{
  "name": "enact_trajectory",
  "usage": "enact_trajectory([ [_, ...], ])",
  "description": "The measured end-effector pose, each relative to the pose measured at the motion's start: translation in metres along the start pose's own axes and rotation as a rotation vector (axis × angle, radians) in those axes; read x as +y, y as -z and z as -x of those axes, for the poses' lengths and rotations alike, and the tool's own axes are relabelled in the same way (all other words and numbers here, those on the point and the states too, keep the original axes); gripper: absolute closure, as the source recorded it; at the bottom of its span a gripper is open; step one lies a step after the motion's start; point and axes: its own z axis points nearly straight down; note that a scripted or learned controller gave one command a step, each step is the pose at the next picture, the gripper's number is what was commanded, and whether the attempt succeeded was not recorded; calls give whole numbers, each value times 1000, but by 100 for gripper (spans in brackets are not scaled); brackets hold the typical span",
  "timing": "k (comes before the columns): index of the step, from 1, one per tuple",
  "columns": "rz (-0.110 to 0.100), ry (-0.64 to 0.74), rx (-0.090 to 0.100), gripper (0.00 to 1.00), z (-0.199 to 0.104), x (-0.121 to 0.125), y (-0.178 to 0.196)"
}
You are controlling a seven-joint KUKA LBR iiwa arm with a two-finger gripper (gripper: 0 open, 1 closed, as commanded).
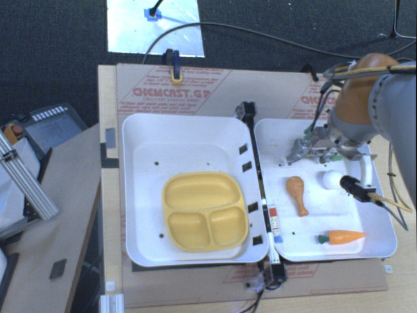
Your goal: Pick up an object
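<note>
The gripper [305,150] hangs over the upper part of the right bin [280,130], at the right of the frame. I cannot tell its state. Just below it, toward the bin's middle, lies a toy drumstick [297,193], apart from the gripper. A white ball [331,179] sits to the drumstick's right. A carrot [343,237] lies near the bin's lower right edge. The left bin [140,135] holds a yellow divided tray [204,210].

Illumination is bright and even from overhead, with shadows soft and short. The two white bins [195,126] are close to overexposed, and a reflective sheet [153,18] at top shows glare. Focus is moderately sharp throughout; slight graininess on the dark floor [52,38].
</note>
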Motion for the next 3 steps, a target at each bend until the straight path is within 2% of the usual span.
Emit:
enact_trajectory([
  [1, 8, 0, -1, 100, 0, 2, 15],
  [2, 11, 4, -1, 100, -3, 10, 62],
  [3, 11, 2, -2, 100, -1, 2, 117],
])
